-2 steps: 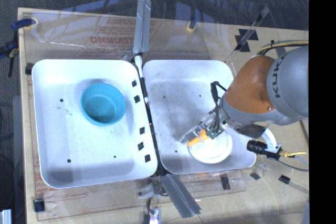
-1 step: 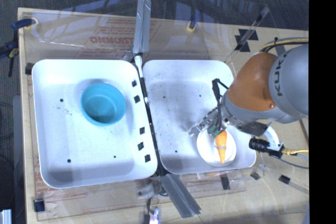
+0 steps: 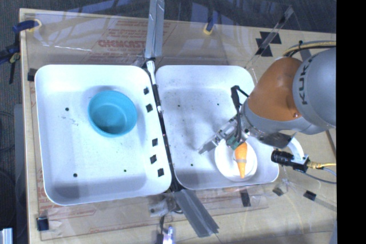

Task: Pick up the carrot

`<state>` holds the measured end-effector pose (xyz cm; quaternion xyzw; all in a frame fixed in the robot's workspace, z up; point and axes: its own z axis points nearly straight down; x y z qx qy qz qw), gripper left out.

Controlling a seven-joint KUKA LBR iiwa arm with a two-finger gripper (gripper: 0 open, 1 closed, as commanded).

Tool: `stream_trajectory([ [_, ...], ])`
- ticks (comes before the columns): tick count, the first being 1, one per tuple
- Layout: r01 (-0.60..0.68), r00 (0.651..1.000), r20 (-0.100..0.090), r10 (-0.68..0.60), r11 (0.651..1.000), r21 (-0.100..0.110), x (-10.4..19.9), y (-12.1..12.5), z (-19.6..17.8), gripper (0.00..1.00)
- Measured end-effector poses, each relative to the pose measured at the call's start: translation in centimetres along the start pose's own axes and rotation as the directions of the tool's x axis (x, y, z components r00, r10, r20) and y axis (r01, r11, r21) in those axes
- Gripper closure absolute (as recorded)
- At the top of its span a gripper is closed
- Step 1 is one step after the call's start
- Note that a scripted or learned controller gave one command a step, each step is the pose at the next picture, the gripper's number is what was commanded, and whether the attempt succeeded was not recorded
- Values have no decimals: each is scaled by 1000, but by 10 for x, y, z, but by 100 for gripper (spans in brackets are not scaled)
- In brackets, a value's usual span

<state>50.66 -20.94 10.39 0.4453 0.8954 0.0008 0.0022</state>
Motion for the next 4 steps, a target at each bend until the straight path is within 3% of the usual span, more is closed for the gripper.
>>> stream_trajectory([
  [1, -17, 1000, -1, 17, 1000, 2, 16, -24, -93, 0],
  [2, -121, 993, 2, 121, 993, -1, 16, -21, 8, 0],
  [3, -118, 993, 4, 118, 993, -2, 15, -20, -1, 100],
  [4, -309, 951, -3, 309, 951, 7, -34, 45, -71, 100],
])
